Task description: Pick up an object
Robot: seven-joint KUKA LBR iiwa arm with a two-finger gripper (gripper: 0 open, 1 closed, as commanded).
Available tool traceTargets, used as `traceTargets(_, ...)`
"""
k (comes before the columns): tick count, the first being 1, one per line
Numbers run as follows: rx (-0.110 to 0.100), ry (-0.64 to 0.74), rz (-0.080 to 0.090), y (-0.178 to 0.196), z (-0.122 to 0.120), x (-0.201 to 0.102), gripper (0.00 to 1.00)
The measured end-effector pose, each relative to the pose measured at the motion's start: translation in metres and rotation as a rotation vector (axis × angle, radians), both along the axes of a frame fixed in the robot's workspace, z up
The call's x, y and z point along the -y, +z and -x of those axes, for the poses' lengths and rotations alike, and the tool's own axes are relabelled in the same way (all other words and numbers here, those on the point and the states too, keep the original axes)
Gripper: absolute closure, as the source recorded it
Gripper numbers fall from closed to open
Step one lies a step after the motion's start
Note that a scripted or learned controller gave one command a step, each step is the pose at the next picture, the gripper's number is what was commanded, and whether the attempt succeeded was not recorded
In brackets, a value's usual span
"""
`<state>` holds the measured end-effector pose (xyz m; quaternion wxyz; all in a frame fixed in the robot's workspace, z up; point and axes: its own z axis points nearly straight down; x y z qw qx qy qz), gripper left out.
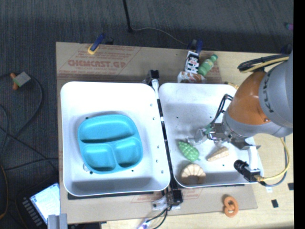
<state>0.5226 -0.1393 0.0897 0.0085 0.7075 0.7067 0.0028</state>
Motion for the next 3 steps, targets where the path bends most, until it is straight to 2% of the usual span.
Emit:
traceTargets(1, 0.0, -0.002, 0.003, 0.01, 0.0, 0.001, 1.0)
traceTargets(2, 0.0, -0.002, 0.003, 0.01, 0.0, 0.001, 0.0)
traceTargets(3, -0.009, 0.0, -0.003, -0.002, -0.003, -0.03, 0.0)
